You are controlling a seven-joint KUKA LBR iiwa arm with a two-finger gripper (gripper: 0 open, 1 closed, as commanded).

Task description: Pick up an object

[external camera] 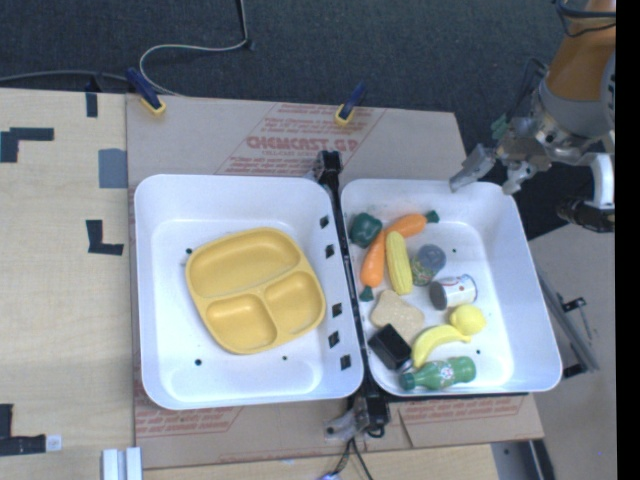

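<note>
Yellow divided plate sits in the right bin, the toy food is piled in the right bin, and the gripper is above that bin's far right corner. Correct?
Not quite. The camera view shows the plate in the left bin. The rest holds: the toy food is in the right bin, with the gripper above its far right corner.

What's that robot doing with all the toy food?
The robot's gripper hangs open over the far right corner of the right bin, holding nothing. That bin has toy food in it: a carrot, corn, a banana, a lemon. The left bin holds a yellow tray.
</note>
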